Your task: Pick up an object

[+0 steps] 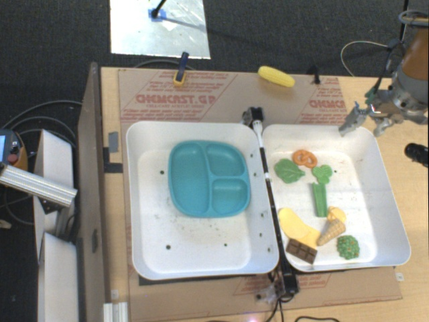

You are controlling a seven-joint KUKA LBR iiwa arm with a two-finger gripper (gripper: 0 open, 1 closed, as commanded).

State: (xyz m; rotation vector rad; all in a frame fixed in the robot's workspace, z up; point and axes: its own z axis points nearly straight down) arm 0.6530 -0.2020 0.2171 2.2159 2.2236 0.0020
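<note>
2 white bins sit side by side on the surface. The left bin holds a teal divided plate. The right bin holds a pretzel, a green leaf, a green stalk with a leafy top, a banana, an ice cream cone, a chocolate bar and a broccoli floret. A yellow corn cob lies on the surface behind the bins. The tool hovers above the right bin's far right corner, its fingers spread apart with nothing between them.
</note>
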